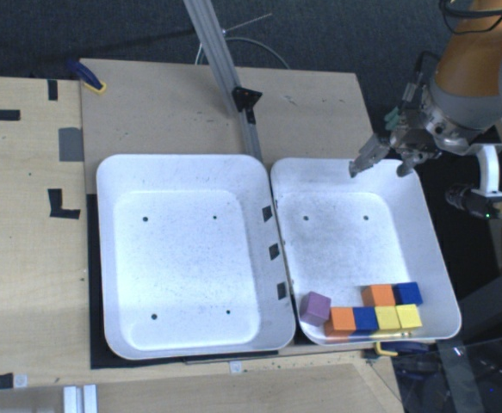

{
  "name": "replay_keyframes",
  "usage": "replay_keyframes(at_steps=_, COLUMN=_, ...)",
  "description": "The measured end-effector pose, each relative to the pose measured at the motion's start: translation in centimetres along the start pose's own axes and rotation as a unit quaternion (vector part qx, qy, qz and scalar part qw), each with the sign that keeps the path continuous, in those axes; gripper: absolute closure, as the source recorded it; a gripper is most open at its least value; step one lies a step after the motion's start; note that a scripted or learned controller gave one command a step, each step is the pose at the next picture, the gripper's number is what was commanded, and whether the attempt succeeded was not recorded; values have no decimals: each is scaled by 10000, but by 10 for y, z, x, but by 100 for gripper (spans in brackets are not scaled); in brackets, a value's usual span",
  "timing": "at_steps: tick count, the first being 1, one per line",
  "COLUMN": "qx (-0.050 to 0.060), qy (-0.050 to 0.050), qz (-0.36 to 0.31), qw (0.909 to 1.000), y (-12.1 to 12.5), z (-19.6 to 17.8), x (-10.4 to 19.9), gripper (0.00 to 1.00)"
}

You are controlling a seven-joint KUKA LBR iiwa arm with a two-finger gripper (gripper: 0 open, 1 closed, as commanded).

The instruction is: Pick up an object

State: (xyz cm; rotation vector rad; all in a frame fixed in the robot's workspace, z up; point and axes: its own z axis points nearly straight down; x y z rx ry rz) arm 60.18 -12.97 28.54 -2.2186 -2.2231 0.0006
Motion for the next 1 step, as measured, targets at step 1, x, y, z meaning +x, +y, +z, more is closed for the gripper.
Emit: replay_keyframes(at_steps=1, qx=24, qy=-5, qz=-1, qw=10000, y=24, z=57, x=0, gripper=0)
